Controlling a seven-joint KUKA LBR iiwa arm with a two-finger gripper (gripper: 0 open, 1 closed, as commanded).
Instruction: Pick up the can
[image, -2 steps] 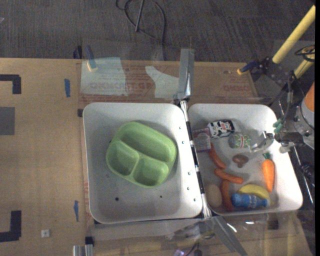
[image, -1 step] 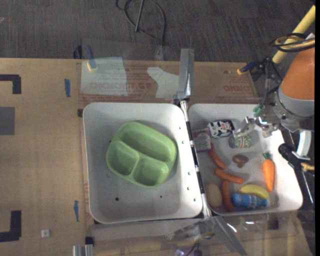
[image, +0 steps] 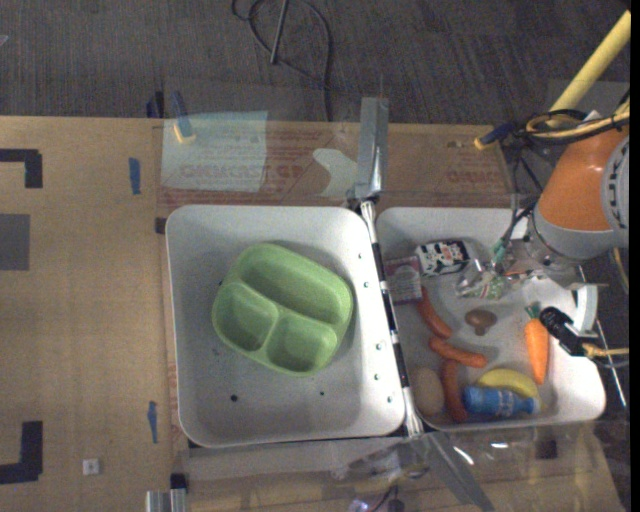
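We record a tan wooden bench top spanning the scene, with black square markings along its left edge and strips of blue tape at the far left. Beyond it we note dark grey carpet with a looped black cable. A clear plastic sheet lies at the bench's far side. Lighting is dim and even.
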